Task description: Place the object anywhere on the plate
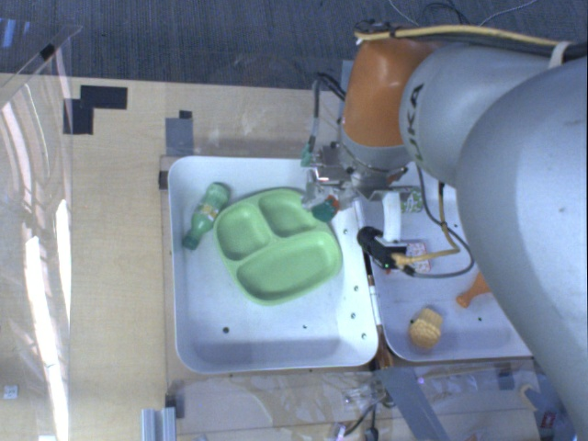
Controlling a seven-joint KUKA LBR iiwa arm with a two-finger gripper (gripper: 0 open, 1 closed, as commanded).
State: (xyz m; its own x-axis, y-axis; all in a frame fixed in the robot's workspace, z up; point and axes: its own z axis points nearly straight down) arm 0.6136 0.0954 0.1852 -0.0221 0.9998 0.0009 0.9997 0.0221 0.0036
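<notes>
Hovering at the upper right rim of the light green three-compartment plastic plate (276,244), the gripper (323,194) appears to pinch a small dark teal object (323,211). Released this close to the edge, it could slide off into the left white bin (197,338).

Robot lab: KUKA arm (478,108), bench (110,274) with bins (clear side guard).
</notes>
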